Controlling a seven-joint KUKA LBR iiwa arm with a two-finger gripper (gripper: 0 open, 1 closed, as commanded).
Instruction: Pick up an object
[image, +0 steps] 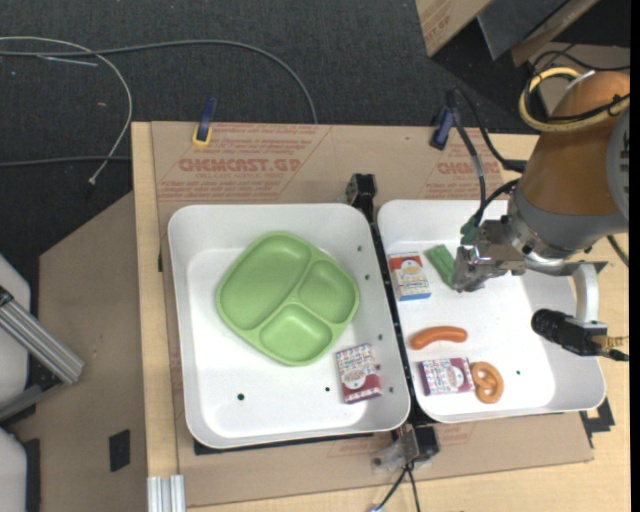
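Observation:
The right bin (545, 375) holds a red and white carton (409, 277), a green block (440, 262), an orange sausage (438, 337), a pink carton (444, 377) and a pretzel (488, 381). My gripper (467, 278) hangs over the upper middle of this bin, just right of the green block and above the sausage. Nothing is seen held in it. In the left bin (185, 330) lie a green divided plate (287, 297) and a small pink carton (357, 372).
The grey and orange arm (575, 170) covers the right bin's far right corner. A black fitting (562, 332) sticks out over that bin's right side. Blue clamps (206, 122) hold the cardboard base at the back. A black divider (385, 300) runs between the bins.

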